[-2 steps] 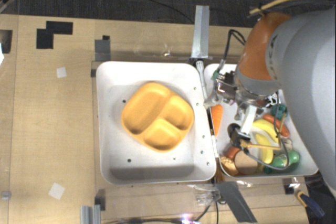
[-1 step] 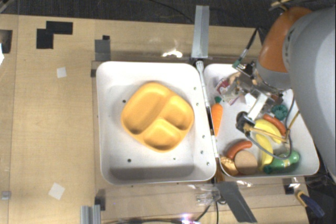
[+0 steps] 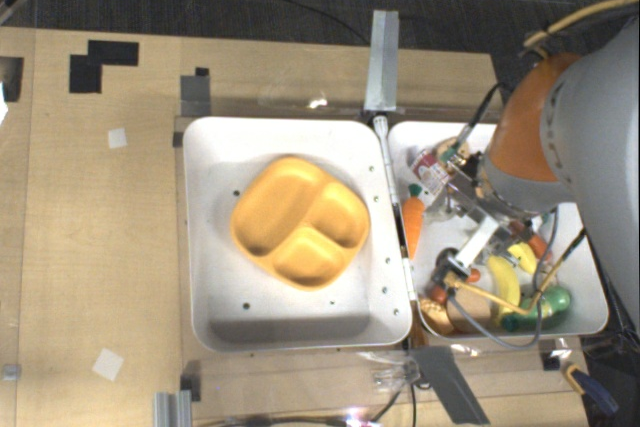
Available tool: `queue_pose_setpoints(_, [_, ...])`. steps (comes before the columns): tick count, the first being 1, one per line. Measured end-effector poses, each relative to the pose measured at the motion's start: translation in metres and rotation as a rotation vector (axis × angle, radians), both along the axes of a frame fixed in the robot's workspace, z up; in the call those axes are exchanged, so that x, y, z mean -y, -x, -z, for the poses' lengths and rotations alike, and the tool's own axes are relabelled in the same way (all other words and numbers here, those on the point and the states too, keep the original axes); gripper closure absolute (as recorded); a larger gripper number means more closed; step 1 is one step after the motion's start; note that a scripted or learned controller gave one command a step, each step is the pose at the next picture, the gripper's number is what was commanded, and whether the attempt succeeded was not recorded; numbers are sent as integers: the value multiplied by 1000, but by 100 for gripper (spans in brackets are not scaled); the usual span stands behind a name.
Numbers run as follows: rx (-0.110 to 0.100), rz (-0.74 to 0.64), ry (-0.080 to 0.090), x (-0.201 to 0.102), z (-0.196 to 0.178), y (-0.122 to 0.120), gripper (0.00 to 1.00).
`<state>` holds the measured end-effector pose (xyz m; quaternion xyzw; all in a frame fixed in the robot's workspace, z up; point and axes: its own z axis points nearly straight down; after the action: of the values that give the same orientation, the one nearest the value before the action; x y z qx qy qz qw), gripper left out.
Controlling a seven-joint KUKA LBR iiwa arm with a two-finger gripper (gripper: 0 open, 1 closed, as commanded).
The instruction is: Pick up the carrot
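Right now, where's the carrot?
The carrot lies in the right bin, along its left wall, left of the banana and just across from the yellow tray.

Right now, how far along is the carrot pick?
Done: the gripper is over the right bin, close beside the carrot. In hand: nothing that I can see; the carrot lies by the bin's left wall. Left: the grasp and the lift.

Grey arm (image 3: 600,115) at right — hand (image 3: 458,200) low.
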<state>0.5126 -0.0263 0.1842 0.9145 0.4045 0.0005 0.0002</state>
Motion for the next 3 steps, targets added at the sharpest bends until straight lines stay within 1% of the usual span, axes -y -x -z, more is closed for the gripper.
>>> queue_pose_setpoints(1, [-3,254,-1,-24,1,25,0])
queue_pose_setpoints(2, [-1,340,0,-1,0,-22,0])
queue_pose_setpoints(3, [7,273,1,75,96,24,0])
